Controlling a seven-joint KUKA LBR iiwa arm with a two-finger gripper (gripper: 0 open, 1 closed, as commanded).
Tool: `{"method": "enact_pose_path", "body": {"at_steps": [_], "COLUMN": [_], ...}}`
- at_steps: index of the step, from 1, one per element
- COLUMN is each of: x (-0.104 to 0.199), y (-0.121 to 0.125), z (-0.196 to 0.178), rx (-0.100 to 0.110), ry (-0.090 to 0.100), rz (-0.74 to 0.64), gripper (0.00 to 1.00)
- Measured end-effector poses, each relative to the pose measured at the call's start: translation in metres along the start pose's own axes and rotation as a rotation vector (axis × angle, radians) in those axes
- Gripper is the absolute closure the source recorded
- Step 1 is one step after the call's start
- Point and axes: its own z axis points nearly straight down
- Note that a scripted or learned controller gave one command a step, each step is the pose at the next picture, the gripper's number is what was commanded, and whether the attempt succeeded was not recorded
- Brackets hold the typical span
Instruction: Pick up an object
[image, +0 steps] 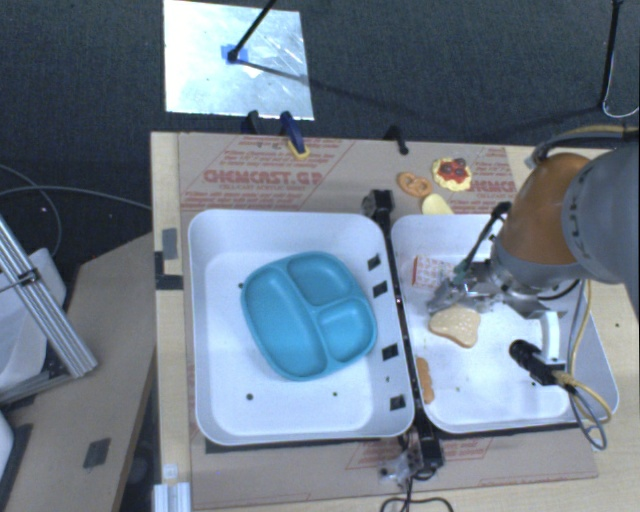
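My gripper (447, 297) hangs low over the right bin (500, 405), near its left middle. Just below it lies a tan toast-shaped piece (456, 326), close to the gripper tip; I cannot tell whether they touch. A white packet with red print (430, 268) lies flat just above and left of the gripper. A small brown cookie-like piece (424, 380) rests against the divider at the bin's lower left. The grey arm with its orange band (540, 220) covers the right bin's upper right.
A blue divided plate (305, 315) lies in the left bin (225, 400). On the cardboard behind the right bin sit a pretzel-like piece (413, 183), a round red-topped piece (452, 172) and a yellow piece (436, 205). A black cable connector (530, 360) hangs over the right bin's right side.
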Motion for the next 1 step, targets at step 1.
{"method": "enact_pose_path", "body": {"at_steps": [1], "x": [-0.0017], "y": [0.0017], "z": [-0.0120], "rx": [-0.005], "ry": [-0.006], "rz": [0.000], "gripper": [1.00]}}
